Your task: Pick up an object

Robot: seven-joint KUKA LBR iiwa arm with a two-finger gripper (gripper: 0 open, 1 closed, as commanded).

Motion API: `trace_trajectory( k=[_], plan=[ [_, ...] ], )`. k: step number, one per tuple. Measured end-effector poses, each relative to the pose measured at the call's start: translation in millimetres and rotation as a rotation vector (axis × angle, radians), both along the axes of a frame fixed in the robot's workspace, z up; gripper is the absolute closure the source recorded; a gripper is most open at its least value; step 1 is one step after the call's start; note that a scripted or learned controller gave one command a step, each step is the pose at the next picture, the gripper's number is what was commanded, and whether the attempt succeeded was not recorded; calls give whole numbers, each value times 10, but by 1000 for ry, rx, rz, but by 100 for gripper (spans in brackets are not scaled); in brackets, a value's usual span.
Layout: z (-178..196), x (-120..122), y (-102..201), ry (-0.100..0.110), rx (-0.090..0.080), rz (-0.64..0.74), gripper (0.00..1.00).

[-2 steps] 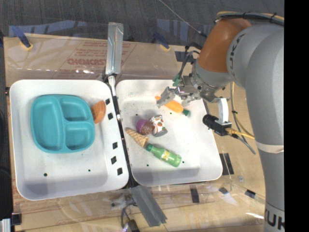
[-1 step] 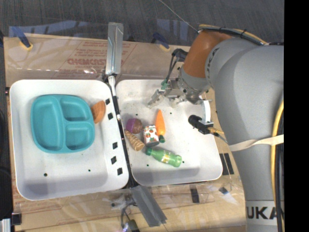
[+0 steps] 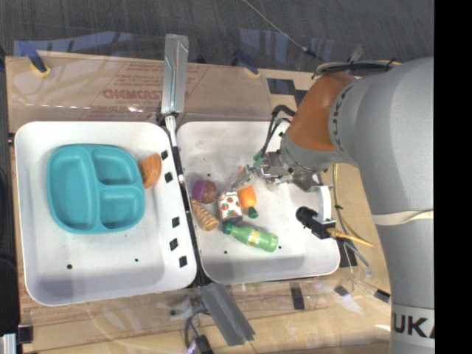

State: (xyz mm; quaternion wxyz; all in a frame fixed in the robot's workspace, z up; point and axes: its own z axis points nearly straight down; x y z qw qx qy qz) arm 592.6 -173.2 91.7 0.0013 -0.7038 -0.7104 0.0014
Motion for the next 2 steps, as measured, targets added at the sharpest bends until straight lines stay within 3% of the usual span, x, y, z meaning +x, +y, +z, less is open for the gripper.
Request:
trace_trajectory(
  k=[1,2],
  plan=[
    [100,5,3,1,1,4,100],
    [1178,403,531,-12,1,2,100]
  ],
)
